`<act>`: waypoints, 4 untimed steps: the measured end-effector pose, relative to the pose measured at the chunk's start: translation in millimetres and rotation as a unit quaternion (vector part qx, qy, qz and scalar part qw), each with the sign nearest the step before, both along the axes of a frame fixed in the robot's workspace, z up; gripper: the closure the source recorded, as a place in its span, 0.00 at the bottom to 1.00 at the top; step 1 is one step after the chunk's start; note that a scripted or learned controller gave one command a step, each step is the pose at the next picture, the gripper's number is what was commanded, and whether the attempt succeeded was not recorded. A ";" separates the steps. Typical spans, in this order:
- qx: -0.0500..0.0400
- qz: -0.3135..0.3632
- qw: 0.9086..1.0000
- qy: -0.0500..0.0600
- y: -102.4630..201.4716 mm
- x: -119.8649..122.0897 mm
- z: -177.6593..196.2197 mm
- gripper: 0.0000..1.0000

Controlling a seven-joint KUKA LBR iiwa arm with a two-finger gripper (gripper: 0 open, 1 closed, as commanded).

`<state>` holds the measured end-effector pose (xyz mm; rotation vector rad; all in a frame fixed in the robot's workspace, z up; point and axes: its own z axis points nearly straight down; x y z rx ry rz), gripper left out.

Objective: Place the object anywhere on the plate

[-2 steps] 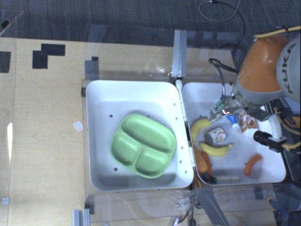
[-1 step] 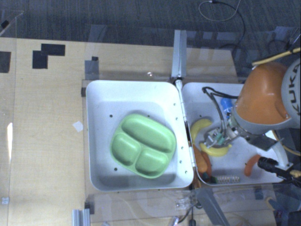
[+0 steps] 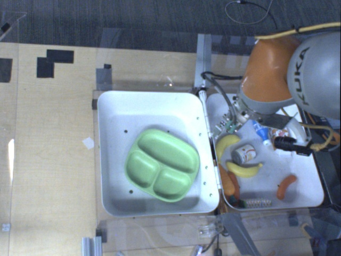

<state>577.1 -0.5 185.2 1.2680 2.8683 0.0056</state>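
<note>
A light green plate (image 3: pixel 162 165) with three compartments lies in the left bin (image 3: pixel 114 116), with nothing on it. My gripper (image 3: pixel 231 122) hangs low over the top left corner of the right bin (image 3: pixel 314 193), mostly covered by the grey and orange arm (image 3: pixel 277 73). Just below it lie a yellow banana (image 3: pixel 226 144), a small silver can (image 3: pixel 244 153) on its side and a second banana (image 3: pixel 245 168). I see nothing held in the gripper.
The right bin also holds an orange carrot-like piece (image 3: pixel 230 183) by its left wall, an orange sausage shape (image 3: pixel 286 185), a blue item (image 3: pixel 262 133) under the arm and a dark ridged strip (image 3: pixel 256 202). A metal divider (image 3: pixel 209 143) separates the bins.
</note>
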 end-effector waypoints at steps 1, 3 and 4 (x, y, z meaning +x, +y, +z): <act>0.000 0.080 0.997 0.001 84.0 -71.4 0.1 1.00; 0.000 0.055 0.998 0.000 107.5 -59.1 0.1 1.00; 0.000 0.053 0.999 -0.001 60.4 17.3 48.2 1.00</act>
